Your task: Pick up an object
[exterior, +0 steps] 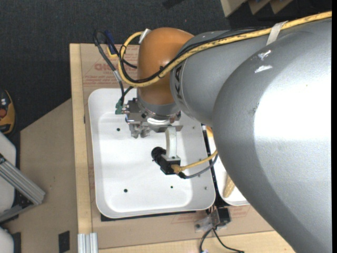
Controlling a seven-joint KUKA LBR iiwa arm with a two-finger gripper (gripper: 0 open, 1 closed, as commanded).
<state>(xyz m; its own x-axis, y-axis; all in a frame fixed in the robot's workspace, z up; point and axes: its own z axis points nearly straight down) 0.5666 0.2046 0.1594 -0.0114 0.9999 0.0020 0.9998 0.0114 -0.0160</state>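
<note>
As the grey arm (pixel 274 120) enters from the right, its broad upper link covers most of that side of the view and hides nearly all of the right bin (pixel 235 198), of which a narrow strip shows at the arm's lower edge. An orange band (pixel 158 62) caps the wrist, with yellow and black cables (pixel 126 62) looped over its left side. Beneath the arm lies the bench (pixel 81 141), a tan surface whose left margin and near edge stay exposed. On it rests the left bin (pixel 105 183), shallow and white with rounded corners; its floor is in plain sight to the left of and below the wrist. The gripper (pixel 138 129) hangs directly under the orange band, over the far middle of the left bin and close to its far wall. Whether it is open or closed, and whether it has hold of anything, cannot be told from this angle. A tan piece (pixel 230 185) lies in the exposed strip of the right bin, well apart from the gripper and mostly hidden by the arm; its kind cannot be told. A few small dark dots (pixel 125 190) mark the floor of the left bin
</note>
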